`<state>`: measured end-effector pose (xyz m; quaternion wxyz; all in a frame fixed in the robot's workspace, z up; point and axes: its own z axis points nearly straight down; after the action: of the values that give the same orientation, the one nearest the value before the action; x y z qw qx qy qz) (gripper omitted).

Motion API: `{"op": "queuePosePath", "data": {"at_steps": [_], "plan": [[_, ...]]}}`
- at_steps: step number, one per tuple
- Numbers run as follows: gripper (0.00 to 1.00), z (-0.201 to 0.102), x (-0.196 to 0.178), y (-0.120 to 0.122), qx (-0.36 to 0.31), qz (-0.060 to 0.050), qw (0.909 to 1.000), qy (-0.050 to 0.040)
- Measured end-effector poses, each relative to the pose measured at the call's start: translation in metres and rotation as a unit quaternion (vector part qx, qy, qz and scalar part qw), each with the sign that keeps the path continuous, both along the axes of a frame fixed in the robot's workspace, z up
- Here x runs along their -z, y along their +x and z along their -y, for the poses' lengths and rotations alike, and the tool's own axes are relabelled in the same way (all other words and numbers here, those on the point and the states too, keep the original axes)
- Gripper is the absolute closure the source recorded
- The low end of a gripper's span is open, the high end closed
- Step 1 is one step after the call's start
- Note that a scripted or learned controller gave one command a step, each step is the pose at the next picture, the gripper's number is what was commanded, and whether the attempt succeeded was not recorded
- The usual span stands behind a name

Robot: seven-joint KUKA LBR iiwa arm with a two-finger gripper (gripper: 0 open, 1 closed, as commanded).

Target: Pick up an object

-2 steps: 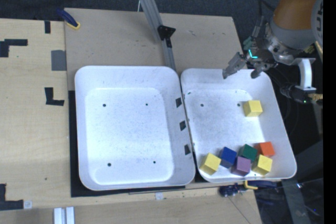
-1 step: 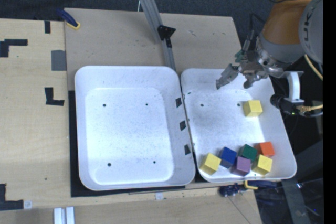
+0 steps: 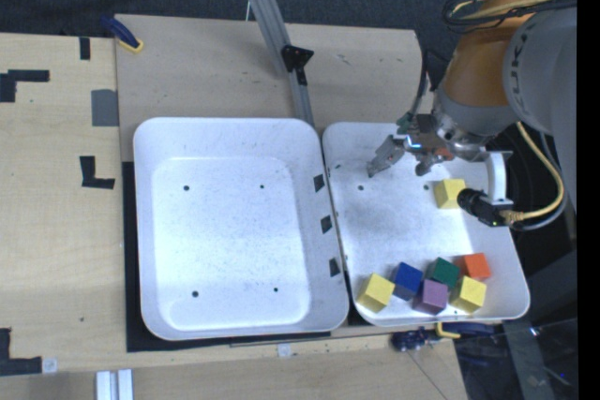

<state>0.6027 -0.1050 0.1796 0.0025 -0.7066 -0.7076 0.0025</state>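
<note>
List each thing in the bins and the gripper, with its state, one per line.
gripper: open, nothing between its fingers, above the right bin
lone yellow cube: loose, apart from the rest
yellow cube, blue cube, green cube, purple cube, orange cube, second yellow cube: clustered at the near edge
left bin: upright
right bin: upright

- Wooden bench (image 3: 216, 70), light tan top, carries 2 shallow white bins side by side.
- Left bin (image 3: 150, 201) and right bin (image 3: 375, 211) touch along their inner rims, near bench front edge.
- Black mat (image 3: 127, 248) under left bin, showing along its left and front sides.
- Grey patch (image 3: 105, 106) and black tape marks (image 3: 92, 171) on bench left part.
- Blue-and-yellow clamp (image 3: 123, 33) at bench back-left corner.
- Grey metal pole (image 3: 267, 5) slants over bench back, black bracket at its lower part.
</note>
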Motion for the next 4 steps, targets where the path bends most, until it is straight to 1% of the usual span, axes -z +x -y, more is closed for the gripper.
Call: {"op": "queuePosePath", "data": {"at_steps": [1, 2, 3, 4], "plan": [[0.0, -0.001, 0.064, -0.007, 0.0, -0.001, 1.0, 0.0], [1.0, -0.002, 0.05, -0.005, -0.001, 0.002, 1.0, 0.0005], [1.0, -0.003, -0.013, 0.001, 0.0, 0.006, 1.0, -0.0004], [1.0, -0.009, -0.075, 0.004, -0.001, 0.007, 1.0, -0.0004]]}}
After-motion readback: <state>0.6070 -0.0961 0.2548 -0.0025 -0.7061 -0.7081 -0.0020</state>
